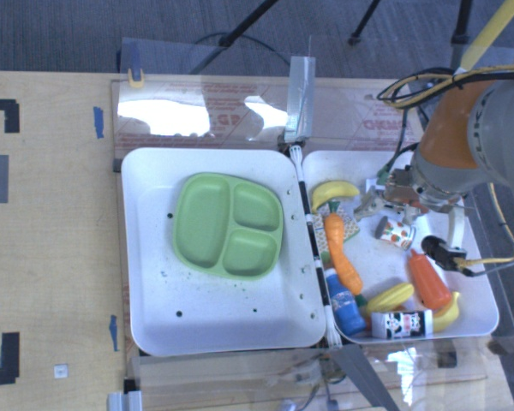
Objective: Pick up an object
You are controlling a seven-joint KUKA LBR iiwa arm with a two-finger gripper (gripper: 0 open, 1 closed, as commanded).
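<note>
The arm's jaws point(397, 202) hang over the right bin point(484, 319), just above a small white can point(395, 231) — I cannot tell how they are set. Near that can lie 1 orange carrot point(343, 253), 1 yellow banana point(332, 193), 1 blue bottle point(346, 307) and 1 red-orange bottle point(428, 281). Far left of the can, the left bin point(146, 255) holds 1 green tray point(227, 225).

A robotics lab: tripod legs point(265, 7), taped bench point(51, 229), loose cables point(428, 84).

Tray point(227, 226) in left bin point(146, 255) — toys right
</note>
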